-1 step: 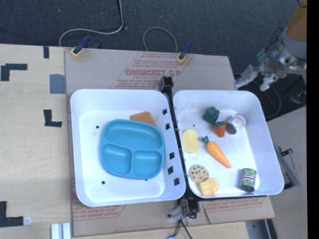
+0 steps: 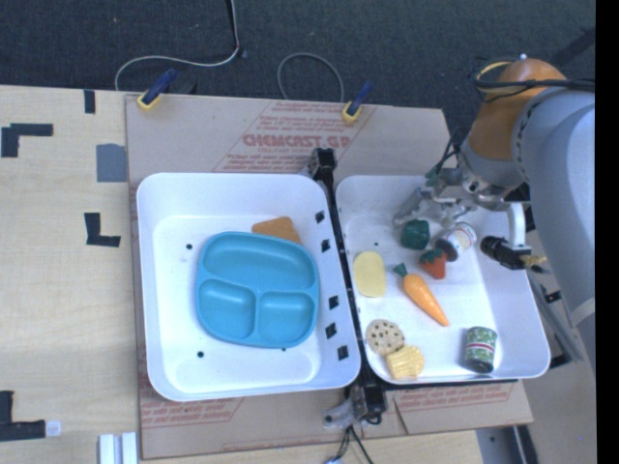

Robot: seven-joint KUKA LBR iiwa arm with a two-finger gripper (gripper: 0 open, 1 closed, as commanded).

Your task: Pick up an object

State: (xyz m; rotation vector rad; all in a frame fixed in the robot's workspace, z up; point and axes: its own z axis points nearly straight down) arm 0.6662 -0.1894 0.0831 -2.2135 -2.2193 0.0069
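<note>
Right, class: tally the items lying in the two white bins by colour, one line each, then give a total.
Blue: 1, divided plate
Orange: 2, carrot, wedge
Yellow: 2, oval piece, ridged piece
Tan: 1, cookie
Green: 2, can, dark block
Red: 1, small piece
Total: 9

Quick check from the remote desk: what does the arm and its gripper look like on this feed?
The arm is bulky, rounded and light grey, with an orange band above the wrist. Dark cables run across that band. The gripper is a compact grey metal assembly, and a black fitting sticks out beside it.

Grey rounded arm (image 2: 561, 153), orange band (image 2: 503, 114) above the wrist, black cables, silver-metal wrist hardware
</note>
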